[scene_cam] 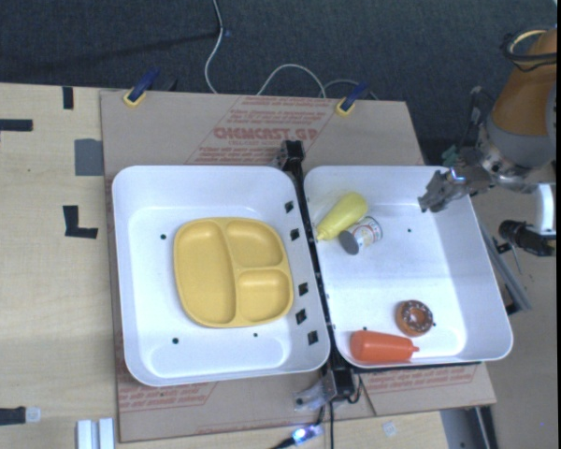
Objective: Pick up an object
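Two bins sit side by side on a cardboard sheet (262, 134) that lies on the desk (37, 279). In the left bin (136, 190) a divided plate (232, 271) lies near the middle. In the right bin (481, 288) a squeeze bottle (341, 215) lies at the far left, beside the shared wall, with a small can (360, 235) touching its near side. A doughnut (413, 317) lies toward the near edge, and a carrot (381, 347) lies just in front of it, to its left. The arm's jaws hang over the right bin's far right corner.

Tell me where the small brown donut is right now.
The small brown donut lies in the right white bin, near its front right corner, just above and right of the orange carrot-shaped toy.
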